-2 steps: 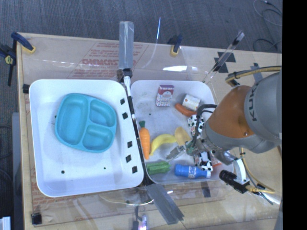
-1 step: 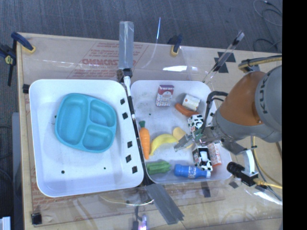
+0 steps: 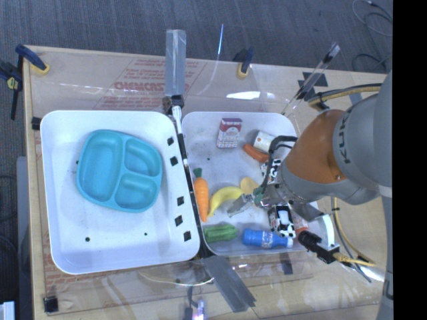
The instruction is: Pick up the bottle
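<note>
Looks like a robotics lab: clamps [image 3: 31,57] pinning a plastic sheet to the bench [image 3: 100,72], loose cables [image 3: 373,9] on carpet.

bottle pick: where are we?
Done: the arm has reached into the right white bin. In hand: nothing visibly gripped; the pincer sits near the yellow banana. Left: the blue plastic bottle lies on its side at the bin's near edge, not yet grasped or lifted.

Bright, even overhead light; glare streaks the clear sheet [image 3: 247,95]; detail slightly soft, perhaps compression.
</note>
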Robot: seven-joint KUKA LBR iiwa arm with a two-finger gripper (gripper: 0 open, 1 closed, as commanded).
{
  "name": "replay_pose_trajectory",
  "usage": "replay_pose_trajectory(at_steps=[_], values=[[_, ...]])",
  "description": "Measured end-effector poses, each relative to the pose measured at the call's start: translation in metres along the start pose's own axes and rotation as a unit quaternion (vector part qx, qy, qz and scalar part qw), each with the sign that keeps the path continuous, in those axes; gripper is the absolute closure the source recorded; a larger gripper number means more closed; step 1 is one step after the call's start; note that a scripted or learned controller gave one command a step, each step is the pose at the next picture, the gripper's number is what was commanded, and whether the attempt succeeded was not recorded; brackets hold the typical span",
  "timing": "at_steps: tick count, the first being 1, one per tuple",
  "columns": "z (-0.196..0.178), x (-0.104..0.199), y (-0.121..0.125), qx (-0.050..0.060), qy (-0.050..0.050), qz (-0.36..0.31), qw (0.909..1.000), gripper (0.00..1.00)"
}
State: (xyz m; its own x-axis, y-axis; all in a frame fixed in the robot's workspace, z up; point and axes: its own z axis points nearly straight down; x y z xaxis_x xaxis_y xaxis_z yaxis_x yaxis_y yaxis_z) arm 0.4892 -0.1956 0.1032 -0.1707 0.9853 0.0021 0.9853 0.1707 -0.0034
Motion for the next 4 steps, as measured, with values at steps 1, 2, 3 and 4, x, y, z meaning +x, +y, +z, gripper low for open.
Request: replay_pose_trajectory(at_steps=[1, 2, 3, 4], values=[[-0.022, 0.004, -0.012, 0.000, 0.000, -0.022, 0.9998, 0.00], [-0.020, -0.012, -0.015, 0.000, 0.000, -0.177, 0.9842, 0.00], [-0.071, 0.035, -0.006, -0.002, -0.001, -0.048, 0.9989, 0.00], [-0.028, 0.034, -0.007, 0.000, 0.000, -0.255, 0.9671, 0.00]])
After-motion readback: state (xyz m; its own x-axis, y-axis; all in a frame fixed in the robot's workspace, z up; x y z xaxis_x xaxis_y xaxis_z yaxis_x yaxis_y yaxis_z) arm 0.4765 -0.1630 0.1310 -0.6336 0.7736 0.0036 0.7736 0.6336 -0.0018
